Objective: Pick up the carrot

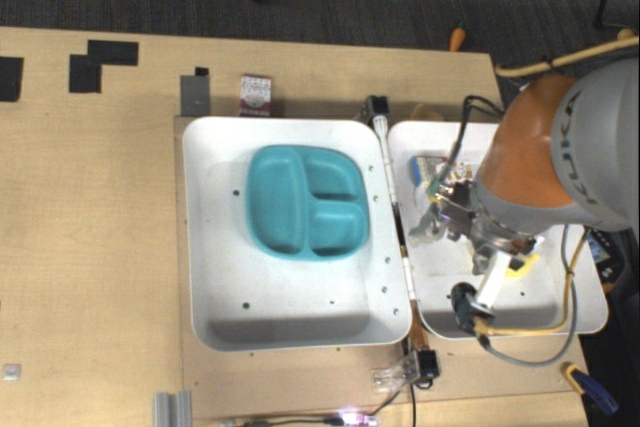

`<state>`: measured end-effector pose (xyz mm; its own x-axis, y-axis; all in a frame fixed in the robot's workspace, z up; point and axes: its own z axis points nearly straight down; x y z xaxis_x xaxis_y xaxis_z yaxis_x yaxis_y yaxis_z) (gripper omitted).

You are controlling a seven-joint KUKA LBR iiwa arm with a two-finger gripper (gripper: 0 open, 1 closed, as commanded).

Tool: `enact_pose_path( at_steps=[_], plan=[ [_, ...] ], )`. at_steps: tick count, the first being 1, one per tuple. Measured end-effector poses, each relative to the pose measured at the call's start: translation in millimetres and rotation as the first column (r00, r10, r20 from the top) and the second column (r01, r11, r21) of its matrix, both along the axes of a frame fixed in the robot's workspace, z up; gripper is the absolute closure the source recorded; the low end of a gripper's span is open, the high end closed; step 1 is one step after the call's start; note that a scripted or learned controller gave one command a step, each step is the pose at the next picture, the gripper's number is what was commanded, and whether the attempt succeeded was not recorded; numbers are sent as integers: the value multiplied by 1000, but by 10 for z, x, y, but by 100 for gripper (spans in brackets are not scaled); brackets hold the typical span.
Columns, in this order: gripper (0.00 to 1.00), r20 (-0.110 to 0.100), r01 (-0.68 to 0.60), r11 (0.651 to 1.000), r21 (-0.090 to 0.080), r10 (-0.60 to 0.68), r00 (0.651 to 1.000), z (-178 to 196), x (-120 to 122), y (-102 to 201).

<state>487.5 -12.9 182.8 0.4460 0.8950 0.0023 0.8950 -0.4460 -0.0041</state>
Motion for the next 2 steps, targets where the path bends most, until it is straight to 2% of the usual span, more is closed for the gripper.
enact_pose_path(
  at_steps=[1, 2],
  plan=[
    [100, 5, 0, 1000, -1, 0, 1000, 118, 26, -18],
    [100, 3, -124, 992, -1, 124, 992, 97, 2, 542]
  ],
)
